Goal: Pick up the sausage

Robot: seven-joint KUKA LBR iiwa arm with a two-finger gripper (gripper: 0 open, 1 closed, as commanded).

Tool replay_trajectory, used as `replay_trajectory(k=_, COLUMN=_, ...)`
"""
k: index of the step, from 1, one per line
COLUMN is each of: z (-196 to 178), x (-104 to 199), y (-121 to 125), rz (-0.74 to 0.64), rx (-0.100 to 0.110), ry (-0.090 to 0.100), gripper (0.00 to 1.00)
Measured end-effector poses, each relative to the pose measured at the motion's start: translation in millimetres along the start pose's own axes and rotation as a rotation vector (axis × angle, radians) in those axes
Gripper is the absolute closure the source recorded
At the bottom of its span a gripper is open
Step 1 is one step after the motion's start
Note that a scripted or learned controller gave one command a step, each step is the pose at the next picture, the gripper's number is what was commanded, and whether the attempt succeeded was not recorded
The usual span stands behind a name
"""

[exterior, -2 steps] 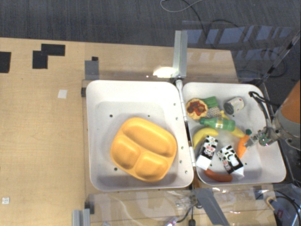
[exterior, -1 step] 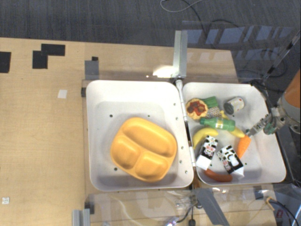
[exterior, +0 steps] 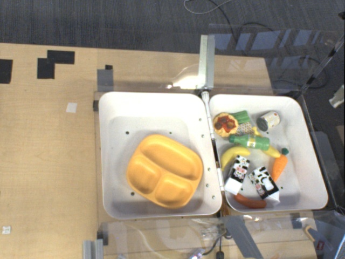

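Note:
The sausage [exterior: 250, 201] is a reddish-brown link lying flat near the front edge of the right bin [exterior: 307, 144]. It rests just below two small black-and-white cow-print cartons [exterior: 239, 173] [exterior: 264, 183], close to or touching them.
In the right bin also lie a banana [exterior: 230, 155], a carrot [exterior: 279, 165], a green bottle [exterior: 249, 141], a pizza slice [exterior: 226, 123], a green block [exterior: 241, 116] and a small can [exterior: 267, 120]. A yellow compartment plate [exterior: 164, 170] sits in the left bin [exterior: 116, 117].

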State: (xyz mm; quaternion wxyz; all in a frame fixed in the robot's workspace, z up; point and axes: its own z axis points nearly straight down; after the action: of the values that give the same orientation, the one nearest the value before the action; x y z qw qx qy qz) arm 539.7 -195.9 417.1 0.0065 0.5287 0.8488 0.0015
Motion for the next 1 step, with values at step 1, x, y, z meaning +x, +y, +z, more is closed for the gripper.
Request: replay_trajectory(k=1, z=-19.4, x=-43.2, y=68.4, rz=-0.225, rx=0.000, ry=0.001, gripper=1.00)
